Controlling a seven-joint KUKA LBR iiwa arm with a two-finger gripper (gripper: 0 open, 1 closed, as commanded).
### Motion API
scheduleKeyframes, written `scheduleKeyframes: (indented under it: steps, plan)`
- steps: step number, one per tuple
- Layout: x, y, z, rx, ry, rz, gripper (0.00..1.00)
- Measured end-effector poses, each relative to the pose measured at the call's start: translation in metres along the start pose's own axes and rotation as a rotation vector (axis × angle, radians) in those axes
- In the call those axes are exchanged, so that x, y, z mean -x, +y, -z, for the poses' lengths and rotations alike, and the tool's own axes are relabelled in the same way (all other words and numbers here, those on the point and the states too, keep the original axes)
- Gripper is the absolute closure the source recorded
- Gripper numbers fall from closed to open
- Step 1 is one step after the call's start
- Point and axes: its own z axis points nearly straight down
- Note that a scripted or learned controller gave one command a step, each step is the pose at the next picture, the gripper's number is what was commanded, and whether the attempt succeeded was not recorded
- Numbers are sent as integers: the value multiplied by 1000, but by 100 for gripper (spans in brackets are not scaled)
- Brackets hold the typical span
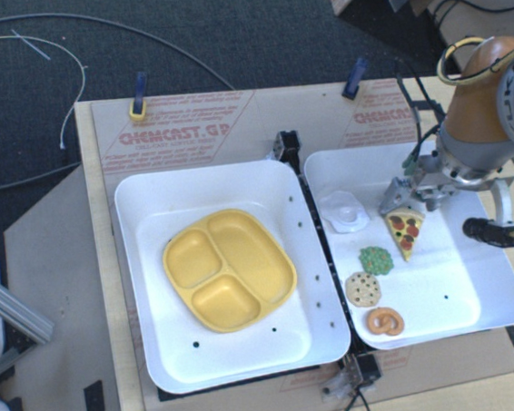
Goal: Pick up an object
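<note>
In the right bin (486, 299) lie a pizza slice (406, 230), a green broccoli piece (375, 260), a chocolate-chip cookie (363, 288) and a pretzel (385, 321). A white round lid (343, 211) sits at the bin's back left. My gripper (411, 196) hangs over the back of this bin, just behind the wide end of the pizza slice. Its fingers are spread open and nothing is between them. The arm's orange band (474, 100) rises to the right.
The left bin (139, 212) holds a yellow three-compartment plate (230, 268). A black clip (285, 144) sits where the two bins meet at the back. A black part (493, 233) juts over the right bin's right side.
</note>
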Motion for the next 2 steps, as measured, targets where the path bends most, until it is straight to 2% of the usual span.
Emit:
scheduleKeyframes:
  steps: [1,2]
  plan:
    - [0,2,16,9,-1,0,100]
    - [-2,1,80,14,-4,1,100]
